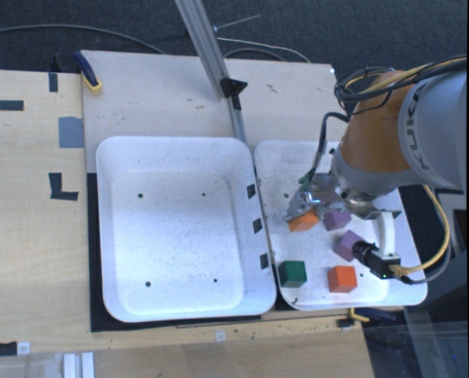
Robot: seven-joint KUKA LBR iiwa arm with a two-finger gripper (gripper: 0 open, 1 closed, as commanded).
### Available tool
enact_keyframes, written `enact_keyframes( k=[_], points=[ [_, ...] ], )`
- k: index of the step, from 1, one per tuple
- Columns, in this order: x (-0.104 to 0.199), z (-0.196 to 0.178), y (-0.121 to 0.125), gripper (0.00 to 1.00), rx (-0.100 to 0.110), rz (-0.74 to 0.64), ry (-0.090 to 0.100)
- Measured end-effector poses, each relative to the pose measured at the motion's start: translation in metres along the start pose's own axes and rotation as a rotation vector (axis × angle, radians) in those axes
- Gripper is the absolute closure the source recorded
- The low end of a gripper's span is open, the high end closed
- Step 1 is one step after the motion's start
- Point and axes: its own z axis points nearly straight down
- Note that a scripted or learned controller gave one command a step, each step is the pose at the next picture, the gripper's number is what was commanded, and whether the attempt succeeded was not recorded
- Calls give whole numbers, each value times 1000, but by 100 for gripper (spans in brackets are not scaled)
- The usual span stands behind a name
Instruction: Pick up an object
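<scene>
The right bin (275, 172) holds several small blocks. An orange wedge-like block (303, 222) lies near its middle, right below my gripper (307, 202). A purple block (337, 218) sits just right of it, and another purple block (345, 246) lies lower right. A green cube (293, 272) and an orange-red cube (342, 278) rest near the bin's front edge. My gripper reaches down into the bin from the right, its metal tips just above or touching the orange block. I cannot tell whether anything sits between the tips.
The left bin (175, 227) stands beside the right one. An aluminium post (207, 42) rises slantwise behind the bins. The arm's grey and orange body (392, 136) overhangs the right bin's far right side. Black cables (411, 268) hang near the front right corner.
</scene>
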Motion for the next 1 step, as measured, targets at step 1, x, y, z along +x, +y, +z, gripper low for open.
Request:
enact_keyframes(
  k=[1],
  points=[
    [80, 5, 7, 100, 4, -6, 0]
  ],
)
